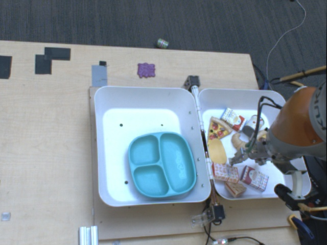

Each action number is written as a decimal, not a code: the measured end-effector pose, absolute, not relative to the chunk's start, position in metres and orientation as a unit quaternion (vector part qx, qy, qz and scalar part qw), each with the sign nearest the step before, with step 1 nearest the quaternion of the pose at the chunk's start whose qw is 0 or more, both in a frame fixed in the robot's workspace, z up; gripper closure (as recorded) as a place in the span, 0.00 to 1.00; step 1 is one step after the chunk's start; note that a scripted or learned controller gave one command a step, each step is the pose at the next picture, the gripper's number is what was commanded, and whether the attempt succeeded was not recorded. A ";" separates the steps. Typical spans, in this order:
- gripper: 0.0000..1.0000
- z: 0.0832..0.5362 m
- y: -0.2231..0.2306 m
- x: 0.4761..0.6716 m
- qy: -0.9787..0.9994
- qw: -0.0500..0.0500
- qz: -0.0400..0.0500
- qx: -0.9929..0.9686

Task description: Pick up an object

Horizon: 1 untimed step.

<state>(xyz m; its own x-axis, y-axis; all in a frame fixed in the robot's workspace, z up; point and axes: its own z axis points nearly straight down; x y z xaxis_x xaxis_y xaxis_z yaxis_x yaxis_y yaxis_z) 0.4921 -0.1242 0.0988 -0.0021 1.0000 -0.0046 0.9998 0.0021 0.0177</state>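
The right bin (pixel 278 98) holds several small items. Among them are a pizza slice (pixel 219 129), a yellow oval piece (pixel 218 151), a red and white packet (pixel 232 117), a tan lump (pixel 238 140), a red patterned box (pixel 225 172), a second red box (pixel 255 178) and a brown block (pixel 235 189). My gripper (pixel 238 157) hangs low over the middle of this bin, between the tan lump and the red boxes. The grey wrist and orange band (pixel 301 119) rise behind it at the right and hide the bin's right part. I see nothing lifted off the bin floor.
The left bin (pixel 110 137) holds a blue divided plate (pixel 162 163). On the bench behind the bins lie a purple piece (pixel 146 70) and a grey block (pixel 99 75), with black patches at far left. Cables run at the front right.
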 end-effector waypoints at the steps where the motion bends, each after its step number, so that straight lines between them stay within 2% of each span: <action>1: 0.00 0.087 -0.084 0.490 0.708 0.005 0.003 0.706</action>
